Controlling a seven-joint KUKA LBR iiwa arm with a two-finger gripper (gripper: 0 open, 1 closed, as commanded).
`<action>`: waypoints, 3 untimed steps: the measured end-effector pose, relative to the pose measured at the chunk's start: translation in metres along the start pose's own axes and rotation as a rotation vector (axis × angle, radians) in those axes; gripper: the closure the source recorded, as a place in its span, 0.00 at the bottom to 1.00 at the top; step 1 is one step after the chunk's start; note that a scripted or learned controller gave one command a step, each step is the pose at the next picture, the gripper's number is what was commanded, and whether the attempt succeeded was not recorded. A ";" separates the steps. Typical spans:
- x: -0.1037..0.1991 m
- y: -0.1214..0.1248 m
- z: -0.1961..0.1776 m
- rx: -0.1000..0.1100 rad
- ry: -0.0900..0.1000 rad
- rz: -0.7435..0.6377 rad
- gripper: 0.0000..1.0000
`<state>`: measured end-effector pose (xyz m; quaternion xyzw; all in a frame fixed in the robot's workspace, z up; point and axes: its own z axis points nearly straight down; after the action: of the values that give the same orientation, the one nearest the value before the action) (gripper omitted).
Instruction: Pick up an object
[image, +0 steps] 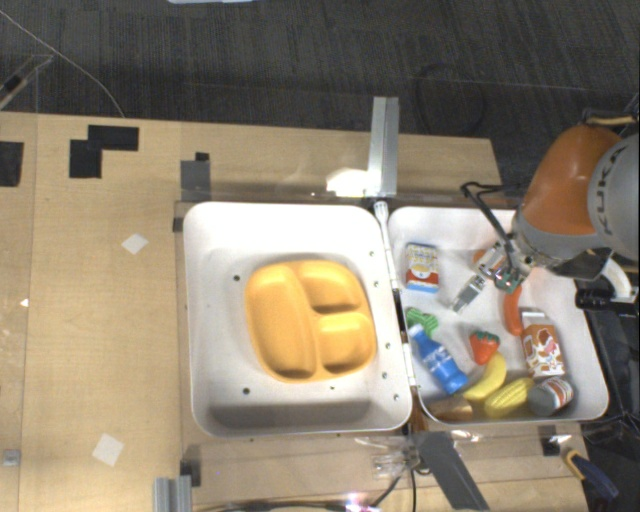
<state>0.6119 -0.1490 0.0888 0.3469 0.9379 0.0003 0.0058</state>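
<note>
So the right-hand bin (590, 395) at the right of the frame has all the pickable stuff, small toy food, probably light hollow plastic. Biggest is the juice carton (543, 352) near the right wall: stiff, flat sides, easy to pinch across. The blue bottle (440, 362) and banana (489, 378) in the lower middle look rounder and slippier. The small milk box (422, 267) up top has label print I can't read. The tool (478, 284) hangs mid-bin with its fingers apart, holding nothing

Hand (478, 283) hovers above right bin (455, 226), beside carrot (512, 310).
</note>
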 end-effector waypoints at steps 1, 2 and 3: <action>-0.006 0.060 0.002 -0.001 0.003 0.283 0.00; -0.004 0.035 -0.084 -0.002 0.000 0.463 0.00; 0.034 0.044 -0.004 0.001 0.006 0.179 0.00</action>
<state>0.6153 -0.0934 0.0929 0.4292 0.9032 0.0014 0.0026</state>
